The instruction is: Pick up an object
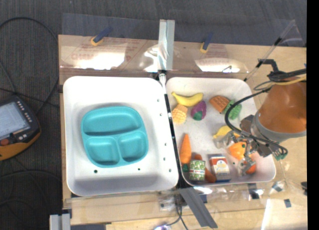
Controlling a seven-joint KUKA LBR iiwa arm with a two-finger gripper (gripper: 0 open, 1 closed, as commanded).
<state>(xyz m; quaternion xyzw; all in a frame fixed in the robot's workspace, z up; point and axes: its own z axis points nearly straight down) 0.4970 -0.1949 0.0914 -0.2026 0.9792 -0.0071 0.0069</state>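
Note:
My gripper [245, 153] is low in the right bin [209, 85], near its front right corner, under the grey wrist with the orange band [283, 108]. It sits right at a small orange toy [237, 149], which it partly covers. A yellow piece [222, 132] lies just to the left of it and a red piece [251, 167] just in front. Also in this bin are a banana [188, 98], a purple eggplant [198, 110], a corn cob [179, 115], a carrot [185, 147], a green-labelled can [197, 170] and a small carton [219, 167].
The left bin [75, 124] holds a teal divided tray [114, 135]. A brown bread-like toy [219, 103] and a green toy [233, 110] lie at the back of the right bin. Black cables [238, 105] loop over that bin's right side. A handheld pendant [15, 121] rests on the floor at the left.

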